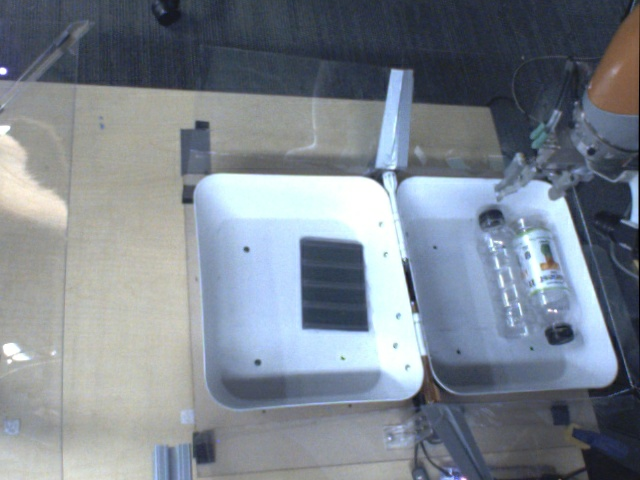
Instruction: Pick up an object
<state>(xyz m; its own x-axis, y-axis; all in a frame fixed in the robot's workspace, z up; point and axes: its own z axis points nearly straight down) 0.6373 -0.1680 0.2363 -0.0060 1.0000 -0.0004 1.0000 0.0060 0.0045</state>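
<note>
Pincer (530,173): above the far right corner of the right bin; metal fingers point left and down toward the bin's far rim. Spread of the fingers cannot be told at this sharpness; nothing visibly between them.
Arm (612,93): enters at far right, orange band at the view's edge, grey wrist below it, thin cables looping nearby.
Right bin (450,358): shallow, white, holds two clear plastic bottles lying side by side in its right half.
Labelled bottle (540,278): lies lengthwise far-to-near, white and orange label near its far end, dark cap at the near end.
Plain bottle (500,278): just left of the labelled one, touching or nearly so; dark cap at the far end, close below the pincer but apart from it.
Left bin (240,298): shallow, white, holds one dark ribbed rectangular block (334,284) lying flat near its middle.
Bench (100,318): light wood, a clear sheet over its left part.
</note>
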